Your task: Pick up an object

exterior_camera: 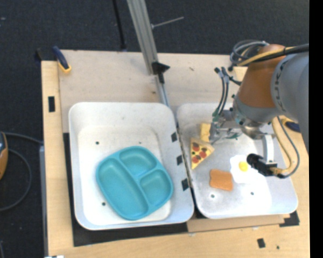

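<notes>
We cannot make out the fingers of the gripper (219, 134), so its state stays unclear; it hangs above a pale yellow block (205, 131), beside the pizza slice (199, 152).

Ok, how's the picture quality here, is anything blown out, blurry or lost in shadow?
Camera view: soft throughout, with fine detail smeared. The two white bins are bright and nearly blown out, so the fried egg toy barely separates from the bin floor. The floor around the bench is very dark. The gripper is a murky tangle under the wrist.
</notes>
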`<state>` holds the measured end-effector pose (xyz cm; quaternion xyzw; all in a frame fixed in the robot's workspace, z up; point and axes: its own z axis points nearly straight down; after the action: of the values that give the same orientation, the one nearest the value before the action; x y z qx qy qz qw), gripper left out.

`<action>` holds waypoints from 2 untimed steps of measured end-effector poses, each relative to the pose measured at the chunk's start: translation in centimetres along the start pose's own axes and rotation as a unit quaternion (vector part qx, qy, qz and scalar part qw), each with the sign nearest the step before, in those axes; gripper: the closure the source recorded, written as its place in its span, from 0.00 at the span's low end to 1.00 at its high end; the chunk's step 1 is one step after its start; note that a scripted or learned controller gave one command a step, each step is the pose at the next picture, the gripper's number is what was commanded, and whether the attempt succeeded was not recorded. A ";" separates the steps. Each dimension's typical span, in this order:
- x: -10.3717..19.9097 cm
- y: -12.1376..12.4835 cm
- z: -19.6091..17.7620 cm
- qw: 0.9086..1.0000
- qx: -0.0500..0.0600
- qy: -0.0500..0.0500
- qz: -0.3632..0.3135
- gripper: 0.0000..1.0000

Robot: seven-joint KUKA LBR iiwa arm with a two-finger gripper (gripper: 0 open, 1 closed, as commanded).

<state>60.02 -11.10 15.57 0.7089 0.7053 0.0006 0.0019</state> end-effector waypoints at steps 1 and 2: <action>-0.8 0.7 -4.8 1.000 -0.001 0.000 0.000 1.00; -1.0 0.7 -6.2 1.000 0.001 0.001 0.000 1.00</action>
<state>60.73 -12.05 21.77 0.7087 0.7055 0.0006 0.0011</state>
